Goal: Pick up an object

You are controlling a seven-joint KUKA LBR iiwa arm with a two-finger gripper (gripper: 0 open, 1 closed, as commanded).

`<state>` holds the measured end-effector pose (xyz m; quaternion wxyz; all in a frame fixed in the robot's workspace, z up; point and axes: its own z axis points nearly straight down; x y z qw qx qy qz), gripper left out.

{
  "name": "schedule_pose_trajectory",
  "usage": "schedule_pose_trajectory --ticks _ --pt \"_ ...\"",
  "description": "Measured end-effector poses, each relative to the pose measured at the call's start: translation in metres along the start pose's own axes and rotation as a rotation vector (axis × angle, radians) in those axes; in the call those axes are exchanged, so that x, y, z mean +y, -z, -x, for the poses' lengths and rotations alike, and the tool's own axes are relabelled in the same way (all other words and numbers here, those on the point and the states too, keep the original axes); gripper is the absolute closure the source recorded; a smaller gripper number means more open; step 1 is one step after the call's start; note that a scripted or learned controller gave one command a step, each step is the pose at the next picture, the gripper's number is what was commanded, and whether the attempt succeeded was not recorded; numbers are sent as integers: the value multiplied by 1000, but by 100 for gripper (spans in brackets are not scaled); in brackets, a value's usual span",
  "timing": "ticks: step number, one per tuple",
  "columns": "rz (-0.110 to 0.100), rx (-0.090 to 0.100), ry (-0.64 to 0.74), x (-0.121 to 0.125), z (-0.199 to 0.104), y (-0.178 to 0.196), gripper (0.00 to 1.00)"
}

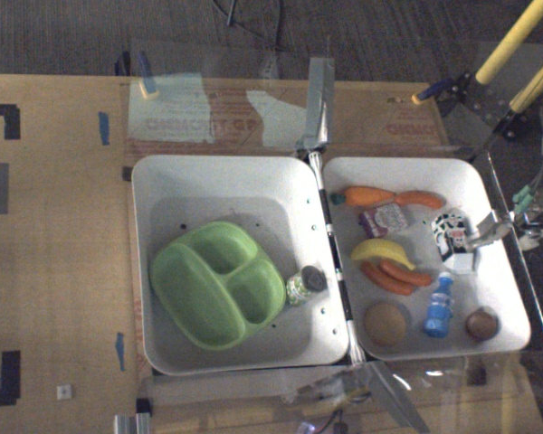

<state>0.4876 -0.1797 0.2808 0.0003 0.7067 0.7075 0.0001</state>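
Note:
The right bin [498,193] holds several toy foods. An orange carrot [369,195] and a second orange piece [422,199] lie at its back, with a purple carton [384,218] just in front of them. Mid-bin are a banana [380,250] and two red sausages [396,277]. Along the front stand a brown round fruit [385,323], a blue bottle [439,306] and a small brown ball [481,323]. A black-and-white patterned carton [449,231] sits at mid right. My gripper [485,233] reaches in from the right edge, right beside that carton; its tip is blurred.
The left bin [163,183] holds a green divided plate [215,283] and a small jar with a dark lid [305,284] beside it. A metal divider [319,107] rises behind the bins. Yellow-handled clamps [511,39] stand at the back right.

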Motion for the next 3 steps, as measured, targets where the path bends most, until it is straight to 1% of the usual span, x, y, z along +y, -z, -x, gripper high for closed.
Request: schedule_pose_trajectory --ticks 1,2,3 --pt "2 -1 -151 35 -1 -8 0" --pt "9 0 -305 98 -26 -167 0" --pt "3 4 -324 173 25 -171 0"
